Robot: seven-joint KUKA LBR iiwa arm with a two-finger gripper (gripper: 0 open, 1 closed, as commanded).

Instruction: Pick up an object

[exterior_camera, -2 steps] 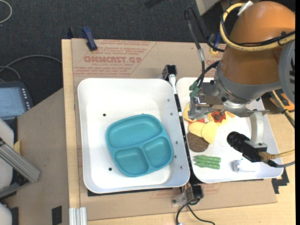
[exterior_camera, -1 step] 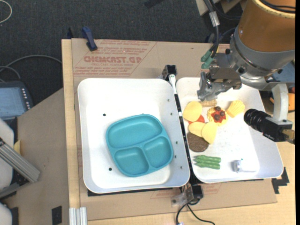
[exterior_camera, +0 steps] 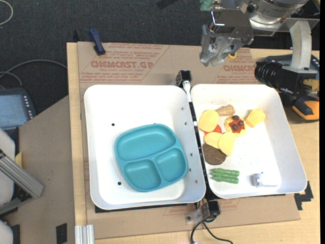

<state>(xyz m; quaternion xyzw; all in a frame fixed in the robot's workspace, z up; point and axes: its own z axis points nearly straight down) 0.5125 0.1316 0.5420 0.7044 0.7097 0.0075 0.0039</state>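
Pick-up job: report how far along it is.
Nothing looks done: the pile of toy food pieces, the green bean pod and the small white block all lie in the right white bin. The hand hangs above the bench behind the bins. Descent, grasp and lift remain.

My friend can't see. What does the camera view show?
A grey robot arm's end effector hangs above two shallow white bins. The left bin holds a teal plastic divided plate; the right bin holds small toy foods.
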